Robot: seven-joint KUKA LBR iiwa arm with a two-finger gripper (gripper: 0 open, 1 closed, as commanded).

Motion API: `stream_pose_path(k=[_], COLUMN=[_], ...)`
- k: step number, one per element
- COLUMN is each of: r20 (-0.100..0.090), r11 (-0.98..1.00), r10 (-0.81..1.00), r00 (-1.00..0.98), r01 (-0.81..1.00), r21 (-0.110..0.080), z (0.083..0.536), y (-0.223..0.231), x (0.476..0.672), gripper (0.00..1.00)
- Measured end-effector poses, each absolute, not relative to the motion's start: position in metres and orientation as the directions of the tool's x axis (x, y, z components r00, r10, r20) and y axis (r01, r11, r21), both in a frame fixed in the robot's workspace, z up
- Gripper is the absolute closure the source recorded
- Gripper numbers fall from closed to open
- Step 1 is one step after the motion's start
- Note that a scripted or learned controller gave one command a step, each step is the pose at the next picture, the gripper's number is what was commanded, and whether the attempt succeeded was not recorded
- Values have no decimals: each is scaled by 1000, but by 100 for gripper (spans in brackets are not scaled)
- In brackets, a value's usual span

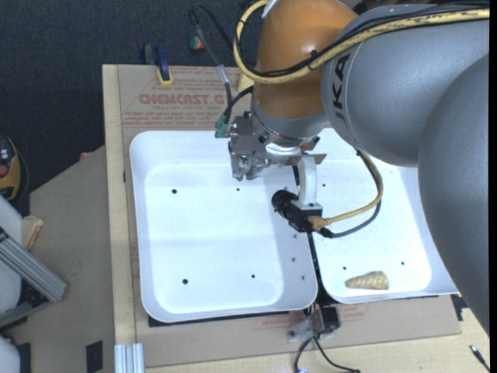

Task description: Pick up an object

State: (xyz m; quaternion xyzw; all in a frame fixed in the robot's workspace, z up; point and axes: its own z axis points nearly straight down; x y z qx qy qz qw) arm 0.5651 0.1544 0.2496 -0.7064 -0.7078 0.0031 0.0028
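Tan cone-shaped object (367, 281), lying alone near the front edge of the right bin (404, 239), looks light, stiff and maybe brittle, so take it across its thicker end; your claw (247, 167) hovers over the left bin (210, 239), its state unclear.

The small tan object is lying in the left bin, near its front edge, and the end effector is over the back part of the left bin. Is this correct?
Not quite. The camera view shows the small tan object lying in the right bin, near its front edge, not in the left bin. The rest stands: the end effector is over the back part of the left bin.
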Motion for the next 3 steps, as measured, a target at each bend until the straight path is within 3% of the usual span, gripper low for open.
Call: stream_pose_path(k=[1, 2, 3], r20=[0, 0, 2], r11=[-7, 2, 5], r10=[1000, 1000, 1000], r00=[7, -2, -5], r01=[1000, 1000, 1000], r21=[16, -3, 4], z=[379, 288, 312], y=[87, 124, 211], x=[578, 611, 612], gripper=[100, 100, 100])
